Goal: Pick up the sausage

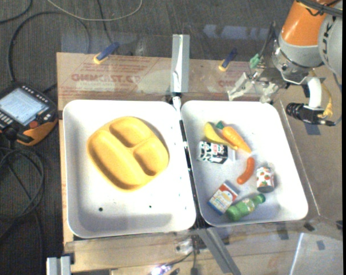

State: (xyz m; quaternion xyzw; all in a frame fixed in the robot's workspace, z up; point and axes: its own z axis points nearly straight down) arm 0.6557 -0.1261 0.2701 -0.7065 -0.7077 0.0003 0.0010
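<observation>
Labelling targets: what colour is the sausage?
Orange-red, seen in the camera view: the sausage in the right bin.

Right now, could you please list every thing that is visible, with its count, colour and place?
bins: 2, white, side by side on the bench
divided plate: 1, yellow, in the left bin
sausage: 1, orange-red, middle of the right bin
carrot: 1, orange, upper part of the right bin
banana: 1, yellow, just left of the carrot
black-and-white carton: 1, below the banana
small box: 1, white with red, right of the sausage
colourful carton: 1, near the front edge of the right bin
bottle: 1, green, beside the colourful carton
handheld controller: 1, black and orange, left of the bench
gripper: 1, above the right bin's back edge, fingers spread
</observation>
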